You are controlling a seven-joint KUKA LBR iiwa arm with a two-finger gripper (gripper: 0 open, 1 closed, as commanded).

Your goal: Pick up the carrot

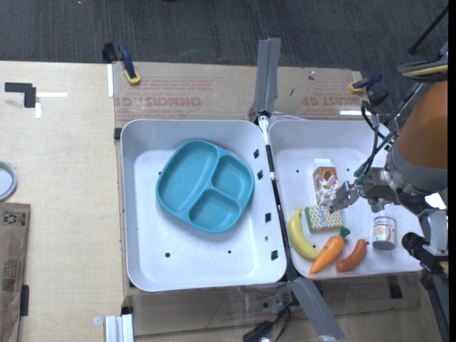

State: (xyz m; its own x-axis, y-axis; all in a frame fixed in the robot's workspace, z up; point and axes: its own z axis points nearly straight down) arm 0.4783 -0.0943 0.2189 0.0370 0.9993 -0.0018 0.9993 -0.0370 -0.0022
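The orange carrot (326, 254) with a green top lies near the front edge of the right bin (299, 144), pointing toward the front left. My gripper (342, 197) hangs over the middle of that bin, beyond the carrot and apart from it, just past the far right corner of a green and yellow sponge (323, 219). The sponge lies between the gripper and the carrot.
A yellow banana (300, 235) lies just left of the carrot and a red-orange sausage (352, 256) just right of it. A small can (383, 232) and a snack carton (325, 182) share this bin. A blue divided plate (205, 185) sits in the left bin (142, 262).
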